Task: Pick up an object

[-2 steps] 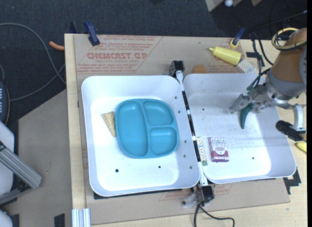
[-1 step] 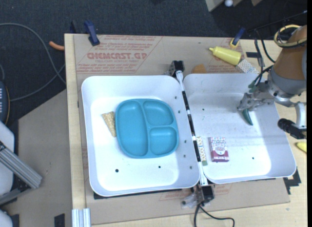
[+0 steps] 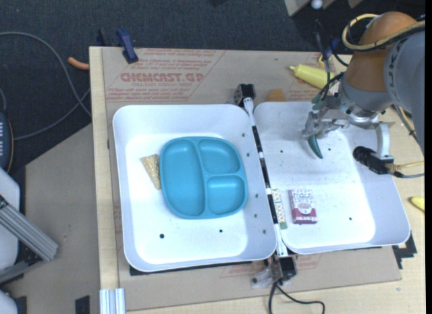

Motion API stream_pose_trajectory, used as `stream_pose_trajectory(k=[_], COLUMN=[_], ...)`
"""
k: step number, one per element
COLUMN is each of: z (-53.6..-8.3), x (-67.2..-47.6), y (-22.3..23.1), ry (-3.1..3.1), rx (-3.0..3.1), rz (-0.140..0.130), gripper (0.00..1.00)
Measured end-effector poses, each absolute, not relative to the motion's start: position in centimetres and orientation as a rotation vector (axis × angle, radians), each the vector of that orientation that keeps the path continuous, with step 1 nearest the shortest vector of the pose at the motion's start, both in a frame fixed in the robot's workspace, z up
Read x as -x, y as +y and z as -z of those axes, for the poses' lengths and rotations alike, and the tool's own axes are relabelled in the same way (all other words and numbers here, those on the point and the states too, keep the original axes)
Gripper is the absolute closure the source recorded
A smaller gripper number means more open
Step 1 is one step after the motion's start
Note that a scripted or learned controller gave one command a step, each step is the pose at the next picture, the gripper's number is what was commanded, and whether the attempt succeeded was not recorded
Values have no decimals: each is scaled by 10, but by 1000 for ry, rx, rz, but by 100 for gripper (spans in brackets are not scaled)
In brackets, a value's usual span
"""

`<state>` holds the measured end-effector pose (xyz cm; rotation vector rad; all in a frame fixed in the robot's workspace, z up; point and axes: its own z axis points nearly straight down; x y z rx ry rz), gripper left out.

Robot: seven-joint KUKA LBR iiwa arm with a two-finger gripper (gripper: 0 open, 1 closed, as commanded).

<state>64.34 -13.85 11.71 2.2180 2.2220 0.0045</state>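
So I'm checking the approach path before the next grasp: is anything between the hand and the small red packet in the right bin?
Nothing visible does. The hand hangs over the upper part of the right bin, and the red packet lies flat nearer the bottom, with bare white floor between them.

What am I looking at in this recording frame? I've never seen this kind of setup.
One fixed camera looks down at a slant on a bench. The grey arm with an orange band reaches in from the right; its end effector hangs over the right bin. A dark teal thing sits at its tip, but whether it is gripped is unclear. The right bin has a small red packet. The left bin holds a blue divided plate and a tan piece beside it.
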Motion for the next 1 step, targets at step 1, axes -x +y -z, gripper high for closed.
stream_pose_trajectory(k=[1], z=[-185], x=[-587], y=[-57], ry=[2225], rx=[-2220], rz=[-2], gripper=[100])
